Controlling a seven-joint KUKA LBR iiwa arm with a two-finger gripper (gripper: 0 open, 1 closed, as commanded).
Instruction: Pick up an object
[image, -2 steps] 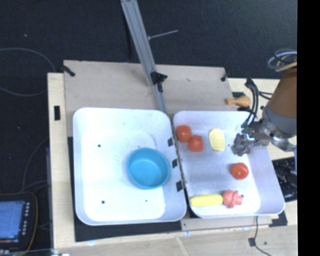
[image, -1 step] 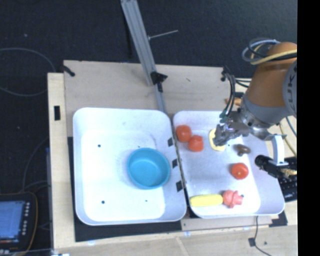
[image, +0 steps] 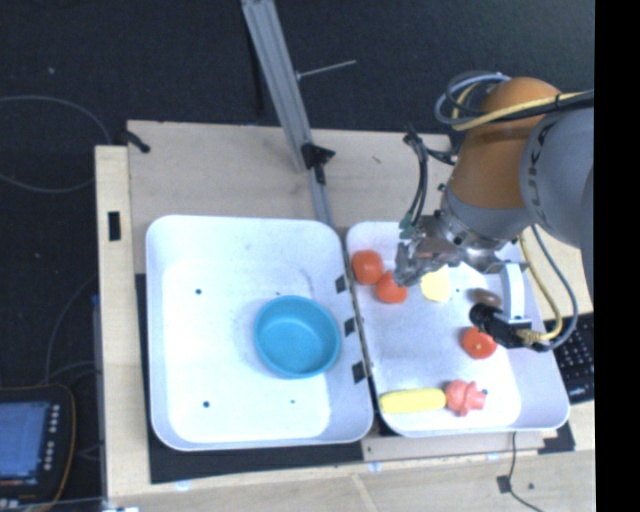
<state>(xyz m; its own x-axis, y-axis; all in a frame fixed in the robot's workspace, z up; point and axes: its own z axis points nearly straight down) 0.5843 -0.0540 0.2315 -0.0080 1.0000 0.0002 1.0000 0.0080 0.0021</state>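
Note:
My gripper (image: 412, 270) hangs over the upper left part of the right bin (image: 430, 425), under the orange-banded wrist. Just below and left of it lies a small red-orange ball (image: 389, 291), touching or nearly touching the fingers. A second red-orange ball (image: 367, 266) sits at the bin's left wall. A pale yellow round piece (image: 437, 288) lies just right of the gripper. Further down are a red tomato-like ball (image: 479, 343), a yellow banana-shaped piece (image: 411, 401) and a pink object (image: 465, 396).
The left bin (image: 200, 410) holds a blue bowl (image: 295, 336) near its middle. A grey metal post (image: 285, 95) slants up from between the bins. Cables and a black fitting (image: 500, 322) hang at the right bin's right side.

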